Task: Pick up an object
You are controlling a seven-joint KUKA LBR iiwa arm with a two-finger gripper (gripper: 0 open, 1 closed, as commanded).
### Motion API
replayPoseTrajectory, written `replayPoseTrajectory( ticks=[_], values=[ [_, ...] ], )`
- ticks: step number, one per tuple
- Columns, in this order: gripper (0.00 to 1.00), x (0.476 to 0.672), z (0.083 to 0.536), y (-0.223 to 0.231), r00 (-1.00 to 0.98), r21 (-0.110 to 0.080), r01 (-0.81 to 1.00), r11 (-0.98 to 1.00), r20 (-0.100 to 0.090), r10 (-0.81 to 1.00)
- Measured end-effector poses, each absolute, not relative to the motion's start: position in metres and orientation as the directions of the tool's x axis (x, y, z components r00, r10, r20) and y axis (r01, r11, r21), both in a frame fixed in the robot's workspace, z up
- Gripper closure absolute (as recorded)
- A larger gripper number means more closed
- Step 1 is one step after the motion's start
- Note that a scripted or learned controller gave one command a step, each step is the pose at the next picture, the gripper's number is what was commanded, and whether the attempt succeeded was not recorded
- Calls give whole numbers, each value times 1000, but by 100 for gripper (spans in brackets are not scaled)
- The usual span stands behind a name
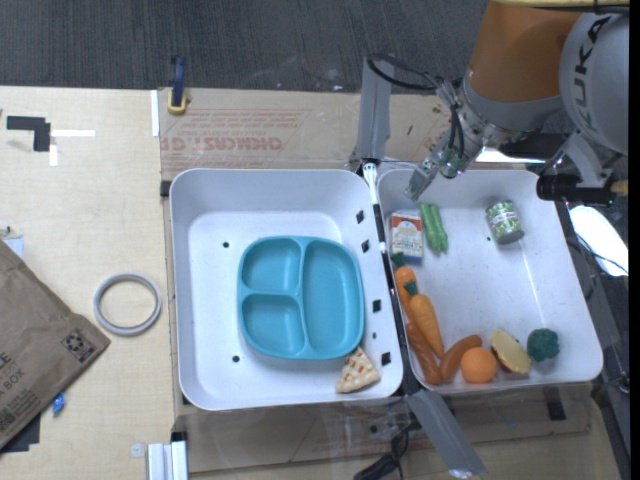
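Your gripper [424, 180] hangs at the right bin's [575, 268] far left corner, fingers slightly parted and holding nothing, with the green bean [434, 227] just below, long axis pointing toward it.

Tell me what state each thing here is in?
Pincer: above the right bin's far left corner, holding nothing.
Blue tray: flat in the left bin.
Can: on its side.
Carrot: lying down.
Waffle slice: flat, beside the tray.
Tape ring: flat on the bench.
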State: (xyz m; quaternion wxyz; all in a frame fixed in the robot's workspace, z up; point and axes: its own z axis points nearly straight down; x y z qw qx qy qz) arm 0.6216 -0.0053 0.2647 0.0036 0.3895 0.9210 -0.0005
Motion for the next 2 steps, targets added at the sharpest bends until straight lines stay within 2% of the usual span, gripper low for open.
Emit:
replayPoseTrajectory(
  ticks=[1,2],
  values=[
    [100,587,233,16,-450,-3,893,450,0,893],
    [100,596,253,-43,-608,0,794,608,-3,794]
  ],
)
